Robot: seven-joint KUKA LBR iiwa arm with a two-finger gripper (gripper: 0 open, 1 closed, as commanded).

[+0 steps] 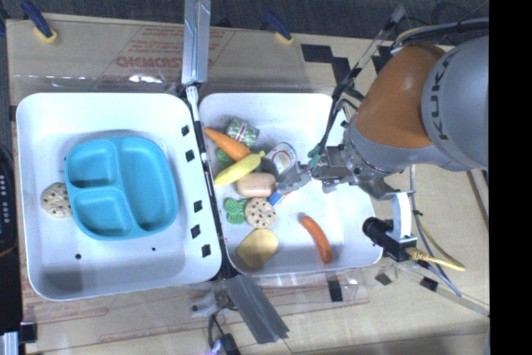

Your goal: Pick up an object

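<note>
The right bin (332, 108) holds a pile of toy food at its left side: an orange carrot (226, 144), a green can (243, 131), a yellow banana (237, 170), a pink sausage piece (256, 184), a chocolate-chip cookie (260, 214), a green leafy piece (236, 211), a yellow potato chip (257, 247) and a red hot dog (316, 237). A small round tin (281, 155) lies by the banana. My gripper (287, 179) hangs low over the pile, just right of the tin and the pink piece. The arm's orange band (399, 100) is above the bin's right side.
The left bin (33, 262) holds a blue divided plate (120, 185) and a second cookie (56, 199) at its left wall. A metal divider bar (195, 37) runs between the bins. Cables (432, 258) trail at the arm's lower right.
</note>
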